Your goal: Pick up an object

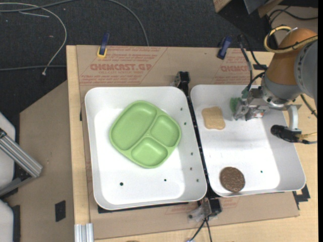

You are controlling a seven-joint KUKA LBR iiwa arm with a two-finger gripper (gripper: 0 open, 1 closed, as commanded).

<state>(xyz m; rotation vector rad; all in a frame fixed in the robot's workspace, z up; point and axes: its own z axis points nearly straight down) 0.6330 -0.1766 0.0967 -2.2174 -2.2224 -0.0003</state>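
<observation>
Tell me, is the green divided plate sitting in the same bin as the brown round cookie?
No, the green divided plate lies in the left bin, while the brown round cookie lies in the right bin.

Dark carpeted floor (151, 14) with loose cables (55, 19) beyond a cardboard-covered bench (75, 150)

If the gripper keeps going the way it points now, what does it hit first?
The gripper seems to point down into the right bin, so it would probably meet bare bin floor first. The tan piece lies just to its left, seemingly off that line, though depth is hard to judge.
</observation>
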